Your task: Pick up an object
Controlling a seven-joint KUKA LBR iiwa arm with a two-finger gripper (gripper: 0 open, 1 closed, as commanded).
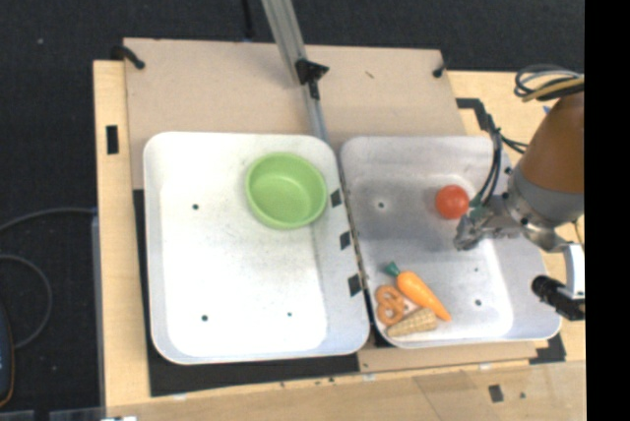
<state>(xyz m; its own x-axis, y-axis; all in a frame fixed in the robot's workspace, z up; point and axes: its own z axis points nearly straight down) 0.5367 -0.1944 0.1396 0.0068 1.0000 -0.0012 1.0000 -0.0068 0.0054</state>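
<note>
From above I see two white bins side by side on a tan bench point(113, 212). The left bin point(197, 301) has a green bowl point(286, 191) in it, near its top right corner. The bowl sits upright and looks hollow inside.

The right bin point(394, 173) holds a few small things. A red ball point(452, 202) lies near the middle of it. Down near the front edge there is a toy carrot point(421, 293) with a green top, lying at a slant. Just beside the carrot is a pretzel point(391, 303), and a pale cone-shaped piece point(413, 322) lies right below them, touching or almost touching both.

The arm point(553, 163) comes in from the right, with its orange band showing. Its gripper point(467, 234) hangs low over the right bin, just beside the red ball and a little below it in the picture. I cannot tell how the gripper is set, because it is dark and small. Nothing shows between its tips.

A grey metal pole point(281, 11) stands behind the bins, leaning up to the top.
</note>
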